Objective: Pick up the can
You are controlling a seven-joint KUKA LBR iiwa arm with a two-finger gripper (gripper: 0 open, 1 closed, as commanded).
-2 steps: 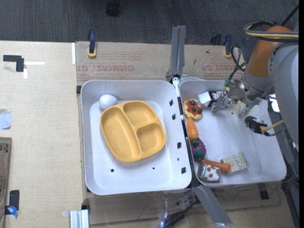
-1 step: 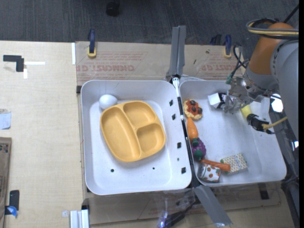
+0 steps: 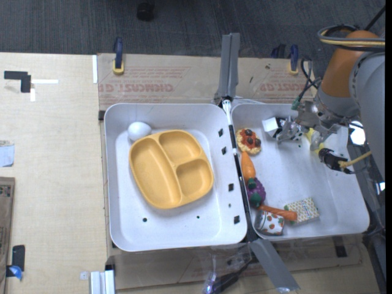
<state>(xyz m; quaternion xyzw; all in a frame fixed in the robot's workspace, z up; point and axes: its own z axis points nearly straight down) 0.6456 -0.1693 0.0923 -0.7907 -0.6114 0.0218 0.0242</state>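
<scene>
Lighting is bright and even, seemingly from overhead. The white bins [image 3: 116,182] are nearly washed out, their walls showing soft glare, and the yellow tray [image 3: 171,167] casts only a faint shadow. The dark floor [image 3: 184,11] along the top edge stays dim. Small objects look slightly soft.

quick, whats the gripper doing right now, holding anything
Two-finger gripper: over the right white bin, near its far edge; cannot be told whether it is open, shut or holding anything.
</scene>
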